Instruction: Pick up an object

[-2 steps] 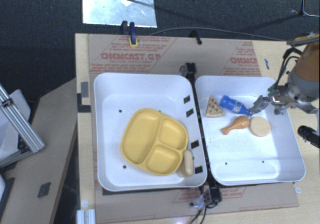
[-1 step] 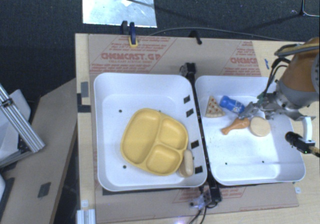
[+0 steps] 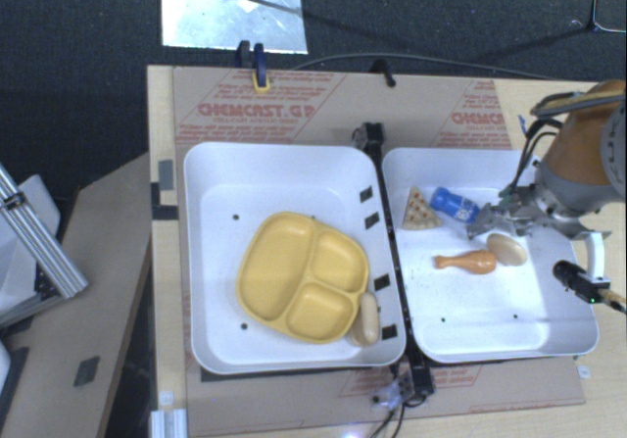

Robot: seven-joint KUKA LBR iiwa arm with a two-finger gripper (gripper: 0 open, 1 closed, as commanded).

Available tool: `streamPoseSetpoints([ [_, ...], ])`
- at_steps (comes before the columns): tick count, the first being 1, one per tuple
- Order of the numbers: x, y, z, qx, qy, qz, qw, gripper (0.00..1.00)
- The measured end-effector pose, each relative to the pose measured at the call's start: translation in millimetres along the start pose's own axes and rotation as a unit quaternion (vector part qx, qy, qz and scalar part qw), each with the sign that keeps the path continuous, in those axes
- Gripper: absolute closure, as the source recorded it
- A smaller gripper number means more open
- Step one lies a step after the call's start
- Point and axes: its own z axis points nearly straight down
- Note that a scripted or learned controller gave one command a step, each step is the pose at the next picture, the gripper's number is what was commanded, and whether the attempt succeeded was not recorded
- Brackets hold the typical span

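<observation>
A: Status?
B: Camera view: gripper low in right bin, near bottle, drumstick and a tan lump. Can't tell whether it's apart or together. Nothing lifted, pick not done
A: Surroundings?
B: Left bin has yellow tray. Board under the bins, dark carpet beyond

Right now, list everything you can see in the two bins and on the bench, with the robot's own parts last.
divided tray: one, yellow, left bin
bread roll: one, beige, left bin, against tray's lower right edge
waffle wedge: one, tan, right bin, upper left
bottle: one, blue, right bin, beside wedge
drumstick: one, orange, right bin, middle
oval piece: one, beige, right bin, beside gripper
bins: two, white, side by side
gripper: one, grey, over right bin
</observation>
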Motion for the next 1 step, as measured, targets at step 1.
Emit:
streamPoseSetpoints([
  [1,0.7,-0.4,-9.6,0.001,0.001,-0.001,1.0000,1.00],
])
